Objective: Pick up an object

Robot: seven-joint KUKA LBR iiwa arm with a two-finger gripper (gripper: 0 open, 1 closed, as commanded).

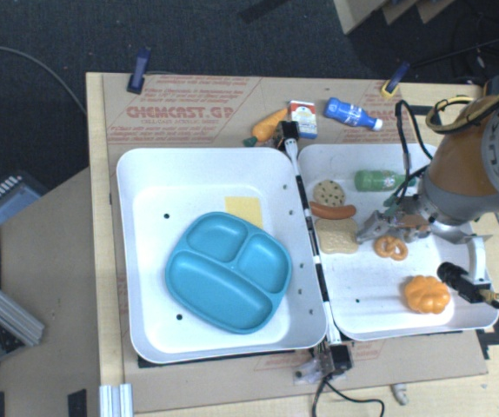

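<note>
My gripper [387, 225] hangs low over the middle of the right bin [354, 307], at the end of the grey arm with its orange band [458, 159]. Just below it lies a brown pretzel [391, 248]. To its left are a pale slice of bread [337, 240], a red sausage [331, 209] and a round cookie [328, 191]. A green object [375, 180] lies at the bin's back, partly behind the arm's cables. An orange pepper-like toy [426, 294] sits at the front right.
The left bin [145, 198] holds a blue divided plate [228, 270] and a yellow cheese slice [244, 208]. Behind the bins on the bench lie a blue bottle [352, 114], a small carton [302, 118] and an orange toy [269, 125].
</note>
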